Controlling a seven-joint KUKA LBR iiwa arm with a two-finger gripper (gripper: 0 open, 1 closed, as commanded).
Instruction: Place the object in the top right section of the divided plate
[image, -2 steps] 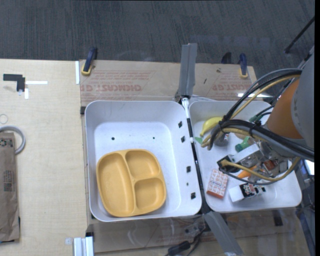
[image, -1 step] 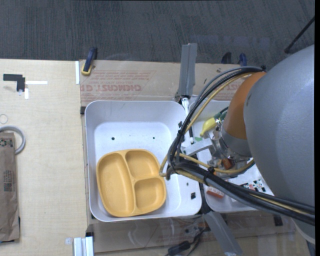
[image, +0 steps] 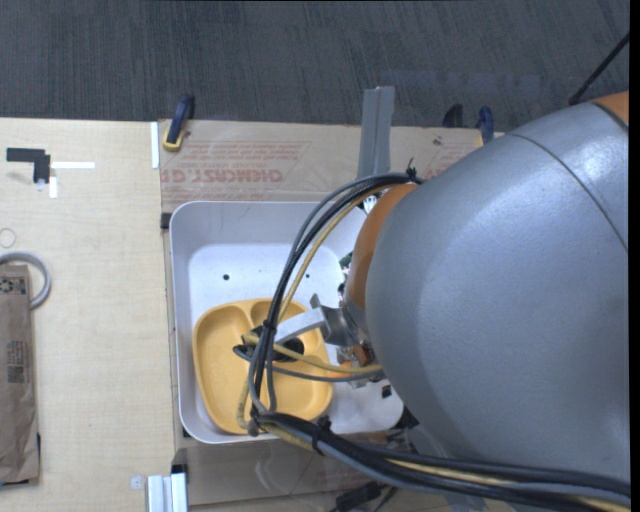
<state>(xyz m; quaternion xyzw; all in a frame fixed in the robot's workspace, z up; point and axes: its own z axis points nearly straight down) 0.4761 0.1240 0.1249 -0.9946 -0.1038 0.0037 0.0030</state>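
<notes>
A yellow divided plate (image: 218, 365) lies in the front part of the left white bin (image: 215, 240). Its right side is hidden under cables and the arm. My gripper (image: 332, 328) hangs low over the plate's right edge, with the grey arm and its orange band (image: 368, 240) covering everything to the right. The fingertips are hidden behind the wrist and the cable bundle (image: 280, 300). No loose object can be made out on the plate or in the bin. A small green bit (image: 346, 262) peeks out at the arm's edge; what it is cannot be told.
Cardboard (image: 250, 160) lines the bench behind the bin, with a blue and yellow clamp (image: 179, 121) and a grey post (image: 377, 130). A brown paper bag (image: 15, 380) lies on the wooden table at far left. The second bin is covered by the arm.
</notes>
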